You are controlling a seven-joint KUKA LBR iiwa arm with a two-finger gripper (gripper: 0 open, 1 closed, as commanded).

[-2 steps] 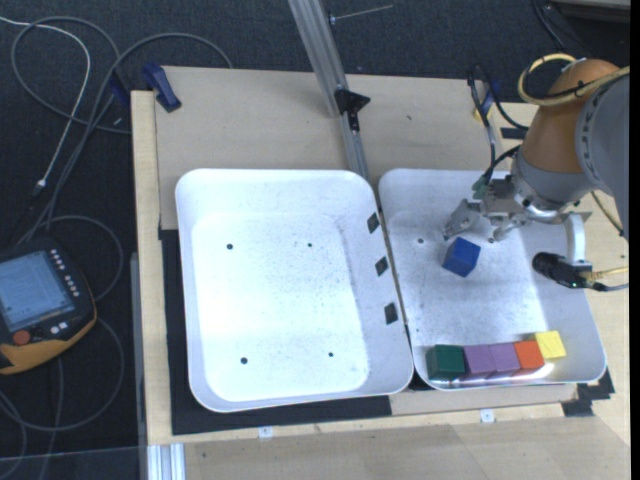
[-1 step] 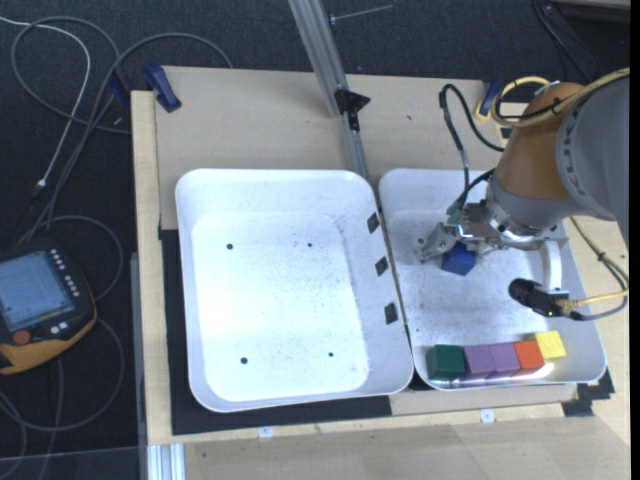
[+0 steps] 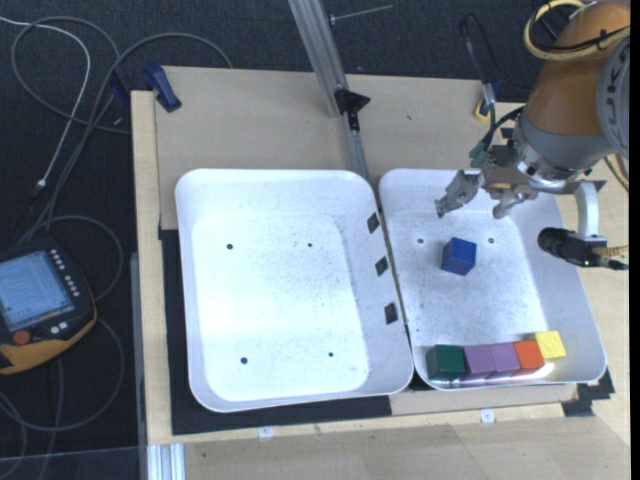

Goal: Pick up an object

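Metal fingers of the two-finger pincer [image 3: 478, 200] stand spread wide apart, with nothing between them. One grey finger [image 3: 452, 196] slants down toward the camera view's left and the other [image 3: 506, 204] points down nearer the arm; both hang over the far part of the right-hand shallow white plastic bin [image 3: 575, 298]. The pincer touches no object. It sits at the end of the grey arm with the orange band [image 3: 572, 63], which comes in from the view's upper right.

The small blue cube [image 3: 459, 255] lies alone on the speckled floor of the right-hand bin, just below the spread fingers in the view and apart from them; how high the fingers hang above it cannot be told.

Along the near wall of the same bin a row of small blocks lies side by side: a dark green block [image 3: 447, 359], a purple block [image 3: 488, 357], an orange block [image 3: 527, 353] and a yellow block [image 3: 550, 344], each touching its neighbour. They are well apart from the blue cube.

The left-hand shallow white plastic bin [image 3: 200, 198] stands just beside the right-hand one on the pale wooden worktop [image 3: 250, 108]. A slanted aluminium post [image 3: 318, 38] rises from the worktop behind the gap between the bins.
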